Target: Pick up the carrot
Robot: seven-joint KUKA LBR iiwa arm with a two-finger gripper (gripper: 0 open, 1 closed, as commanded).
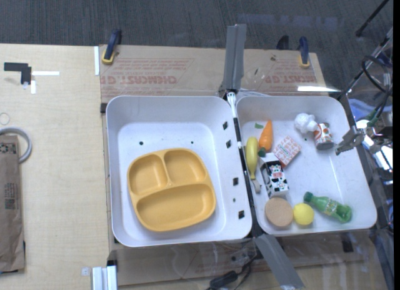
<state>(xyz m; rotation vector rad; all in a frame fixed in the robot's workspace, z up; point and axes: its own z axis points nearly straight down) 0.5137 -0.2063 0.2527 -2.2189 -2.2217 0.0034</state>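
A pale wooden bench (56, 157) carries two shallow white bins side by side, the left bin (119, 176) and the right bin (359, 176), their inner edges touching. Cardboard sheeting (169, 70) lies beneath them, clamped at the far edge. A brown paper bag (9, 201) rests at the bench's left edge

Left bin (119, 176): you see a divided plate (172, 189) in it.
Right bin (350, 176): carrot (266, 135) near the divider, banana (251, 155) just left of it, milk carton (274, 178) in front.
Front edge: cookie (279, 212), lemon (304, 214), bottle (329, 207), left to right.
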